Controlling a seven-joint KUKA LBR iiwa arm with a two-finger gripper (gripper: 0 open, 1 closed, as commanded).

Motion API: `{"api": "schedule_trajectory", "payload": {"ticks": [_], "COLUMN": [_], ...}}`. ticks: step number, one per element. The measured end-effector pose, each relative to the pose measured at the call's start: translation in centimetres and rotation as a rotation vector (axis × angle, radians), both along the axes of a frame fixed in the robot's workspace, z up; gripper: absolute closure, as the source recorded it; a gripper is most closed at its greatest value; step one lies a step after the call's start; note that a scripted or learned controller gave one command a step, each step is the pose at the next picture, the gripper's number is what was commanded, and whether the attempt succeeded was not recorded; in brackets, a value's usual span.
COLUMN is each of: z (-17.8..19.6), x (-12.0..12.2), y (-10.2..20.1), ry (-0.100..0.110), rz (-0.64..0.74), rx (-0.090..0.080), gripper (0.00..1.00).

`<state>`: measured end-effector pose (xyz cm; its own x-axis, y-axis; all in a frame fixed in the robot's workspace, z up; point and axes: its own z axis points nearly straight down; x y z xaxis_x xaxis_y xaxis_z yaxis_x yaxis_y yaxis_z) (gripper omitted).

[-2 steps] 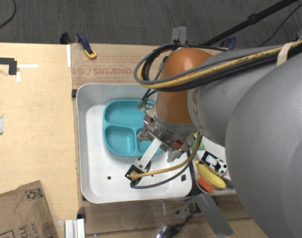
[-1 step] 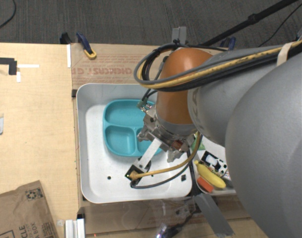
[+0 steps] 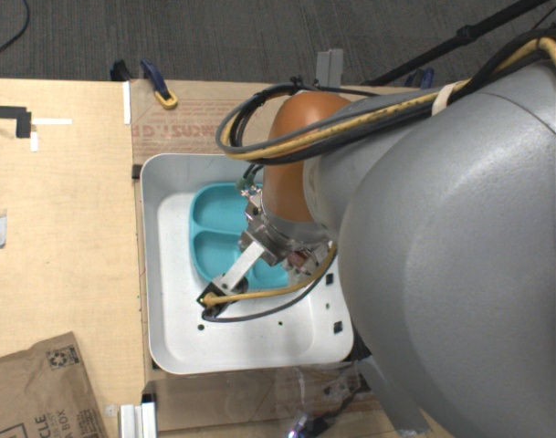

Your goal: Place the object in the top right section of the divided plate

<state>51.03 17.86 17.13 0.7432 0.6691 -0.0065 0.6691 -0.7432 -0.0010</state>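
Jaws, hidden beneath the grey arm's orange-banded wrist [image 3: 300, 130] above the teal divided plastic plate [image 3: 214, 245] in the shallow white bin [image 3: 177, 336], give no telling of their state or of the object, so lower gently over the plate's top right section, clear of its dividers.

I see the arm's grey shell [image 3: 460, 245], from three to five o'clock, as smooth with a soft sheen, metal or plastic I cannot tell. Its orange band [image 3: 305, 121] looks glossy. The white bin [image 3: 159, 272] at centre reads as smooth, slightly shiny plastic, and the teal divided plate [image 3: 214, 213] as smooth plastic. The bench [image 3: 58, 226] at nine o'clock is pale matt wood. The floor [image 3: 214, 16] at twelve is rough grey carpet.
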Motion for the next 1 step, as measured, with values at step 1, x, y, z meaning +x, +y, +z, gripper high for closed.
{"api": "schedule_trajectory", "payload": {"ticks": [1], "z": [-2.85], "x": [-3.09], "y": [0.92], "ry": [0.002], "rz": [0.191], "rx": [0.002], "gripper": [0.0]}}
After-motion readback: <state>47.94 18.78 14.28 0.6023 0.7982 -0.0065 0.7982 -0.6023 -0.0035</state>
